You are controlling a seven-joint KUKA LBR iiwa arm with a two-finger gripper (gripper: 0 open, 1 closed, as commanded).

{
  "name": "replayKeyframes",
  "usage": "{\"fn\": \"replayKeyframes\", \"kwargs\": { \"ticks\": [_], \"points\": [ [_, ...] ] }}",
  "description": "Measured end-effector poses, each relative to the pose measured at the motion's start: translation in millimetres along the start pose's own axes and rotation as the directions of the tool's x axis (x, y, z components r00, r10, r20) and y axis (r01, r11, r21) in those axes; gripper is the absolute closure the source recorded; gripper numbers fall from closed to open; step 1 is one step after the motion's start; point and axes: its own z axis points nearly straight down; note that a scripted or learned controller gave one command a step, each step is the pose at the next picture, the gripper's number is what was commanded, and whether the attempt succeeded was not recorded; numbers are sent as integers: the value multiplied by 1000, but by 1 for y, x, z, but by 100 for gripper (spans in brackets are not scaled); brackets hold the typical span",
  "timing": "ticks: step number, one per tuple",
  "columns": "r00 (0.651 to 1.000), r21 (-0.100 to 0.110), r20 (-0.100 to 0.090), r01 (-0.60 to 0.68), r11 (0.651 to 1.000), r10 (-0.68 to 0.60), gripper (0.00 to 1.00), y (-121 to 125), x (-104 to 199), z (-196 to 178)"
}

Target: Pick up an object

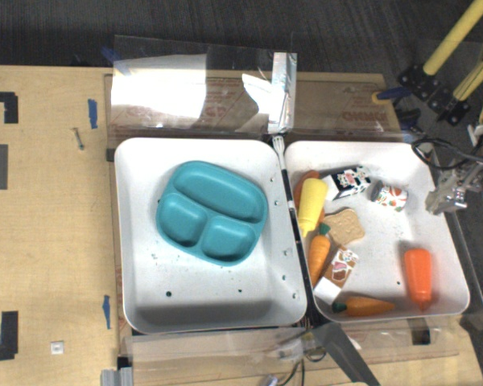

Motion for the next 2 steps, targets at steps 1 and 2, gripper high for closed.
{"fn": "replayKeyframes", "kwargs": {
  "ticks": [1, 2],
  "points": [
    [994, 0, -3, -106, 994, 106, 100, 29, -40, -33],
    [996, -1, -7, -94, 996, 94, 100, 82, -60, -4]
  ]
}}
